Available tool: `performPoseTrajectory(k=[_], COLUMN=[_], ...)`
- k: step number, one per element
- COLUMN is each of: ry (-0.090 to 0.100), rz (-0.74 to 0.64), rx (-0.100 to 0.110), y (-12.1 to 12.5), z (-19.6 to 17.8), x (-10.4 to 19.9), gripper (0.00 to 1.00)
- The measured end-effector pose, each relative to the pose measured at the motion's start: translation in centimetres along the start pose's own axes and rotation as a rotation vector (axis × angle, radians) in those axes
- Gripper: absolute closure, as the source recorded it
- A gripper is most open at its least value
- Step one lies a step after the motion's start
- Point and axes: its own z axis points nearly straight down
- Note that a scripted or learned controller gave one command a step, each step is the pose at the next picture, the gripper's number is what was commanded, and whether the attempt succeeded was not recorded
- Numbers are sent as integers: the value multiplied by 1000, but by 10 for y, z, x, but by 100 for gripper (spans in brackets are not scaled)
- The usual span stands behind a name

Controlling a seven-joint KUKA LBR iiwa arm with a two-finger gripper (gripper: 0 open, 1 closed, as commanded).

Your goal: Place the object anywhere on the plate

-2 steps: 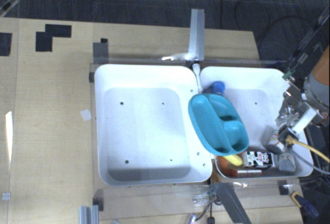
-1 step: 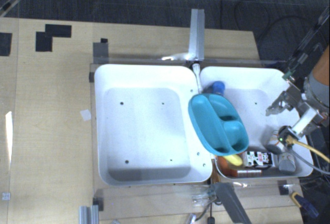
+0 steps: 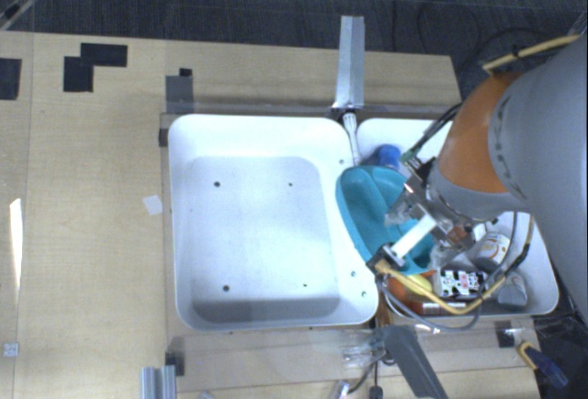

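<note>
Two shallow white bins side by side on a pale wooden surface (image 3: pixel 83 232): left bin (image 3: pixel 248 232) and right bin (image 3: pixel 395 129). In the right bin, up against its left wall, a teal plate (image 3: pixel 363 204), seemingly tilted, with its rim close to the divider between the bins. Just beyond the plate's far edge, outside the rim and touching or nearly touching it, a small blue object (image 3: pixel 387 153), partly hidden by the plate. At the near end of the same bin, just beside the plate's near edge, a yellow-and-orange item (image 3: pixel 415 283). Further right, a grey item (image 3: pixel 512 294). Both partly covered by wrist and cables. Reaching in from the right, low over the right bin, the grey arm (image 3: pixel 542 131) with its orange band. Tool (image 3: pixel 404 211) over the right part of the plate, very near it; touching or apart, cannot tell. Spread or pressed together: cannot tell, hidden beneath the wrist. Cannot tell either which loose item counts as the one to be placed.
</note>
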Motion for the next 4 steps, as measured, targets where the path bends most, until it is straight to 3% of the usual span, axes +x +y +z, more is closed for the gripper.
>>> performPoseTrajectory(k=[1, 2, 3, 4], ry=[2, 0, 0, -1], rz=[-6, -257, -456, -598], rx=[-1, 1, 1, 2], y=[1, -21, -83, -123], z=[-11, -1, 4, 33], x=[2, 16, 62, 92], gripper=[100, 100, 100, 100])
